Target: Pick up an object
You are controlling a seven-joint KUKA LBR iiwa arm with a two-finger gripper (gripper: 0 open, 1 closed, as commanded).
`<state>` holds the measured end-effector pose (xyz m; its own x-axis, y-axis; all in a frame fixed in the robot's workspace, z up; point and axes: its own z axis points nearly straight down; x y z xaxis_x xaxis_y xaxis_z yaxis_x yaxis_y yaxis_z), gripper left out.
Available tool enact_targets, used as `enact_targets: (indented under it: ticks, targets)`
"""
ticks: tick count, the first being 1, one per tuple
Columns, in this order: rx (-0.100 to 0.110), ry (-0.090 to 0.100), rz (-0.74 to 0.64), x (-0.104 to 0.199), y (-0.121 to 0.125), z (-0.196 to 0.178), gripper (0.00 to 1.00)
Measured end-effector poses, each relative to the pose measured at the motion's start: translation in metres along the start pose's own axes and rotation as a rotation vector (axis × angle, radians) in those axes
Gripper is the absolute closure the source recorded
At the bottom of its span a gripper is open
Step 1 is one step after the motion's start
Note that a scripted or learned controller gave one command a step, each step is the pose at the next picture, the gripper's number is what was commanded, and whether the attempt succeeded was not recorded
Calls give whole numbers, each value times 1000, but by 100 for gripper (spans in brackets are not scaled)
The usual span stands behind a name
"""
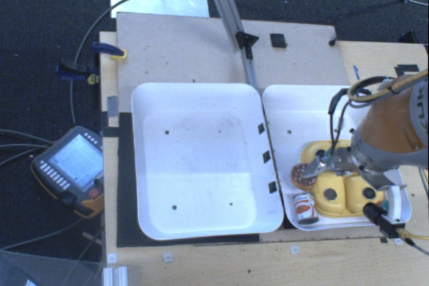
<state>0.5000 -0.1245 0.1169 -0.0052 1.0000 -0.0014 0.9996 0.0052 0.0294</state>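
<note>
Worktop (188, 43) carries two shallow white bins side by side. The left bin (144, 144) shows bare floor with a few small dark marks. The right bin (288, 110) holds all loose items, grouped in its near right corner.

Arm (395, 127) enters from the right, grey wrist below an orange band, and is lowered over that corner. The end effector (322, 163) sits low at the left edge of a yellow moulded object (335, 197) — whether it is wide, narrow or holding anything I cannot tell.

Items noted: the yellow moulded object lies against the bin's near wall; a round brown disc (301, 175) lies just beside the end effector on its left; a small white-and-red cup (304, 208) lies near the front rim, just beside the yellow object.

Outside the bins: a teach pendant (70, 171) on the dark floor to the left, and a blue-and-yellow clamp (107, 50) at the worktop's left edge.
</note>
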Motion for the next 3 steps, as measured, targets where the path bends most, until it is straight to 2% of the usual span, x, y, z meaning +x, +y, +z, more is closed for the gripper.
enact_targets:
  ticks: [1,2,3]
  targets:
    - [25,0,0,-8,9,-56,100]
    - [26,1,0,-8,11,-87,100]
    - [26,2,-4,43,29,-80,100]
